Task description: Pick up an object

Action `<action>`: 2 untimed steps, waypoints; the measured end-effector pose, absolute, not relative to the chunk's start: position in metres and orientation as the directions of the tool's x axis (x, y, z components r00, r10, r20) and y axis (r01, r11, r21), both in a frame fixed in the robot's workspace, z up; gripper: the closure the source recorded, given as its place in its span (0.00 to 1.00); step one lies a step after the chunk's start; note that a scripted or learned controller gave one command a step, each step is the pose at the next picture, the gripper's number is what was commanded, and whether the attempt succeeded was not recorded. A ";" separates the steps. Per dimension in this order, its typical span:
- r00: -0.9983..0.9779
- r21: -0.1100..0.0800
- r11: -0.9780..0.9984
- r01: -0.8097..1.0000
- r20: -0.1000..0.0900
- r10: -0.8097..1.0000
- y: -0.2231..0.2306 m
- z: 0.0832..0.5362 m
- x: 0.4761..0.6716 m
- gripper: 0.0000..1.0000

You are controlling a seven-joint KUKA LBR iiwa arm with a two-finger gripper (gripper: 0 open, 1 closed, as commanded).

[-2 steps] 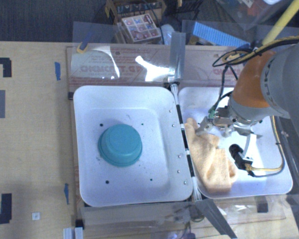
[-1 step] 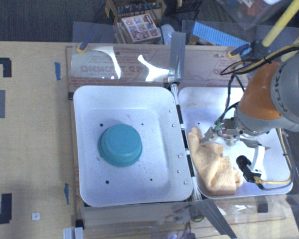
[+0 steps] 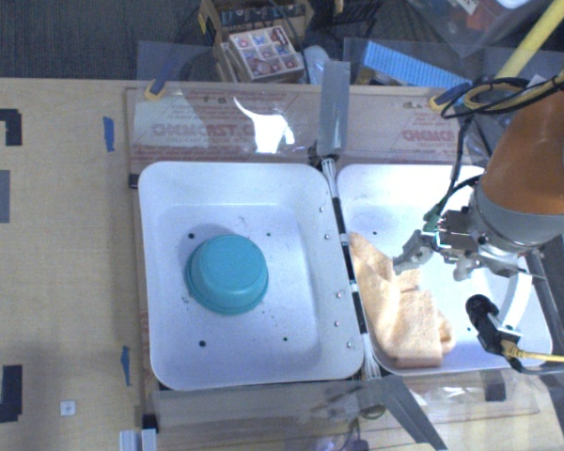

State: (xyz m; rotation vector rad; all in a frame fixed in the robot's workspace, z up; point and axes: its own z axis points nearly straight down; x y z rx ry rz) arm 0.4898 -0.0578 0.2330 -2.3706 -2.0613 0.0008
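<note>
The hand (image 3: pixel 415 252) hangs over the tan cloth (image 3: pixel 399 308); its grip, I cannot tell. Drop straight, pinch a raised fold.

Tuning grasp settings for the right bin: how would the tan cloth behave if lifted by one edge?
The cloth lies crumpled and folded, so it is probably floppy and would drape rather than hold shape. It looks thick and soft, likely light and unlikely to slip. Pushed, it would probably bunch up against the bin wall.

Two white bins (image 3: pixel 160 195), one teal bowl (image 3: pixel 227 272), and one tan cloth (image 3: pixel 399 310).
</note>
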 end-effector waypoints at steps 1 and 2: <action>0.152 -0.002 -0.152 0.988 0.000 0.988 -0.115 0.169 0.498 0.00; 0.333 0.001 -0.333 0.943 -0.001 0.943 -0.097 0.196 0.497 0.00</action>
